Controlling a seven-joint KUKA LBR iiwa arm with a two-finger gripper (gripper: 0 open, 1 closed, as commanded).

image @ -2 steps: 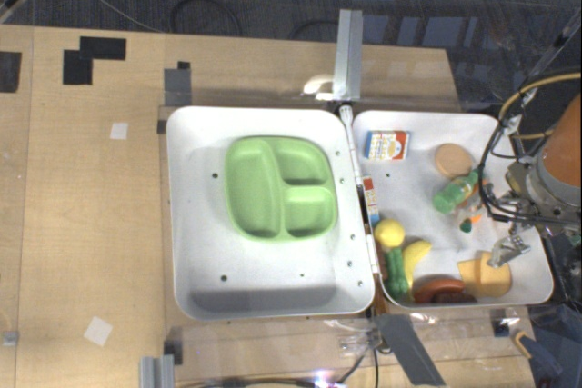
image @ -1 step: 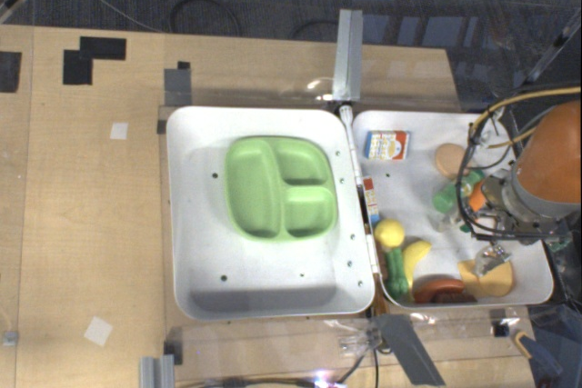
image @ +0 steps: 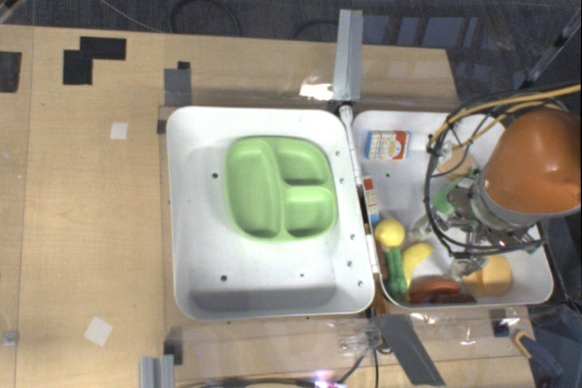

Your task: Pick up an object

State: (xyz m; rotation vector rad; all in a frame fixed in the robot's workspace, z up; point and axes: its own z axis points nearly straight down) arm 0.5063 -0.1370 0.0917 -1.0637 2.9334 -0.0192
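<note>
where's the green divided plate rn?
In the left bin, near its middle: the green divided plate lies flat, alone, left of the divider from the toy-filled right bin.

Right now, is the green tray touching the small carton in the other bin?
Apart. The camera view shows the green tray in the left bin and the carton across the divider, in the right bin.

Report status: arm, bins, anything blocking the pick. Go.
Arm low over right bin, gripper hidden beneath it. Toy food clustered at the bin's near end: lemon, banana. Green divided tray in left bin. Arm's cables hang over the pile.
</note>
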